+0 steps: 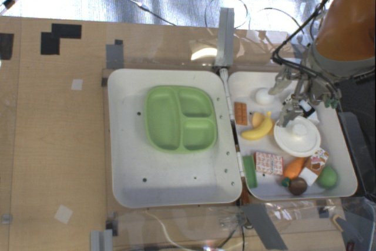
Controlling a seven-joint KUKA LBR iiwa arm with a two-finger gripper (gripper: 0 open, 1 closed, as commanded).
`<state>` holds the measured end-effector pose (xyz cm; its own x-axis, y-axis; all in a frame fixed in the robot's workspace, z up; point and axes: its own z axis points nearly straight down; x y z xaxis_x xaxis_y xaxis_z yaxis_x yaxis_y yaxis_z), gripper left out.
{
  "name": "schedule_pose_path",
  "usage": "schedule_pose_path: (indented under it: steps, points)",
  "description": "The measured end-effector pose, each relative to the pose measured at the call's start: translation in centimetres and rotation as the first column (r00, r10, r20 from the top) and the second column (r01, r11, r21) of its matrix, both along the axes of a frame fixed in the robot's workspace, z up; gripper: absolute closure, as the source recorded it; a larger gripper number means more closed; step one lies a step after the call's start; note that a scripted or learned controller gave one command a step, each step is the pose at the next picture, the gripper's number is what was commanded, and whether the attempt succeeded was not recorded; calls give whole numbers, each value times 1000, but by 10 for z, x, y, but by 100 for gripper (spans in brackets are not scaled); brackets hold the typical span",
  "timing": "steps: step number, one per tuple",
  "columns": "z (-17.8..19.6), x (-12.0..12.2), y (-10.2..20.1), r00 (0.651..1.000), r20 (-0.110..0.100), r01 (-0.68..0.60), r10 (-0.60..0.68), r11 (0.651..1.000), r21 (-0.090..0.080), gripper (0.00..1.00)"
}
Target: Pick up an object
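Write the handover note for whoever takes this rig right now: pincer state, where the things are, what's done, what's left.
Pincer: hangs low over the upper part of the right bin, just above the white plate; nothing visible between its fingers.
Left bin: holds the green divided tray.
Right bin: banana, white plate, carrot, green fruit, a brown round item, patterned card, a small white object near the top.
Done: the arm is in over the right bin.
Left: no object lifted yet; the grasp and lift remain.
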<state>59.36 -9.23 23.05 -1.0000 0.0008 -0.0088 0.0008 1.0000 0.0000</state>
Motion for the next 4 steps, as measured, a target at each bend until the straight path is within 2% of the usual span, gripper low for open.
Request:
schedule_pose_path:
  steps: [1,2,3,4]
  points:
    - [-121,-12,-8,999,6,31,-31,1000,0,0]
    - [-136,1,10,1000,16,13,-13,1000,-2,0]
    - [-139,-51,7,985,14,170,-170,985,3,0]
    - [-139,-20,10,970,8,241,-241,970,3,0]
